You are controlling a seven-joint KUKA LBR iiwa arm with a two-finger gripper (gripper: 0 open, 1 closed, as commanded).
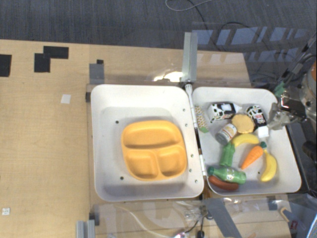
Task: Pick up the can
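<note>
Lying tipped among toys in the right bin [292, 182], the can [227, 132] is crowded; the tool's [278, 117] opening cannot be told.

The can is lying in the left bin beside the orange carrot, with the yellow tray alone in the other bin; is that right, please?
Not quite: the camera view shows the can in the right bin, near the carrot. The yellow tray lies in the left bin.
</note>
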